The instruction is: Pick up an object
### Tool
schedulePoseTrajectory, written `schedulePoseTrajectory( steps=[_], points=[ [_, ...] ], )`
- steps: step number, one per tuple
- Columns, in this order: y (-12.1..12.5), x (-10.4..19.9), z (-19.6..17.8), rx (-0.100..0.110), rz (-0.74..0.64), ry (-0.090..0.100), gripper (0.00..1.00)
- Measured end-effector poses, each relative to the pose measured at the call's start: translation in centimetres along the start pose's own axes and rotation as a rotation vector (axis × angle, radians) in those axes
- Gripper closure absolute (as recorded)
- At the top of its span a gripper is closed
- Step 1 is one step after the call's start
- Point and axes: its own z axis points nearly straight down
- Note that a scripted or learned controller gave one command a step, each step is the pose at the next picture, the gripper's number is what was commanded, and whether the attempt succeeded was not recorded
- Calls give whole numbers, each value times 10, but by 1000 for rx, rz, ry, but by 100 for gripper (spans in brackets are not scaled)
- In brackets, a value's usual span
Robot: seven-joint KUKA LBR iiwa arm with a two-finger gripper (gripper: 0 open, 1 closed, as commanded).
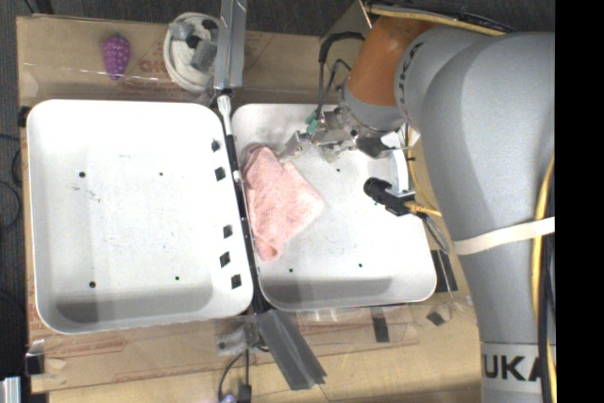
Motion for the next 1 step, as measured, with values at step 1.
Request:
schedulePoseTrajectory(
  steps=[1],
  points=[
    [-64,7,3,0,-90,1,0]
  ],
)
